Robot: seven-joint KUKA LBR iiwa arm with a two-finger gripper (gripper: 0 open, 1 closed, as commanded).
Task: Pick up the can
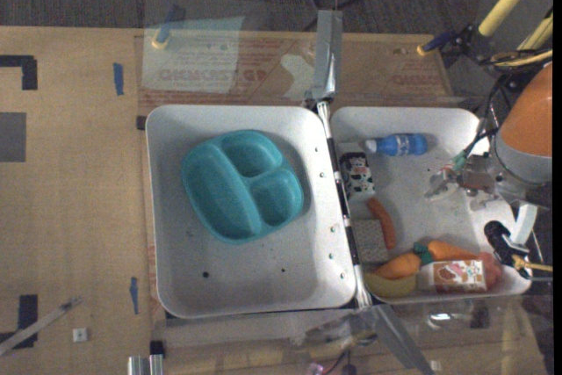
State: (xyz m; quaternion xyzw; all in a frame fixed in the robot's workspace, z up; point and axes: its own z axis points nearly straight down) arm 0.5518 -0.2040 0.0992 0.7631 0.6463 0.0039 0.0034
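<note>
Tool (458, 181) poised in the right bin (413, 111), can well apart.
The can (356, 174) (seemingly the black-and-white one) was seen by the bin's wall nearest the other bin, across from the tool; the tool's state could not be told.

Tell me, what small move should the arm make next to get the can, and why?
Probably shift the gripper toward the view's left, over the black-and-white can. The can sits by the right bin's left wall, just below the blue bottle, while the gripper hangs over that bin's right half, apart from it.
</note>
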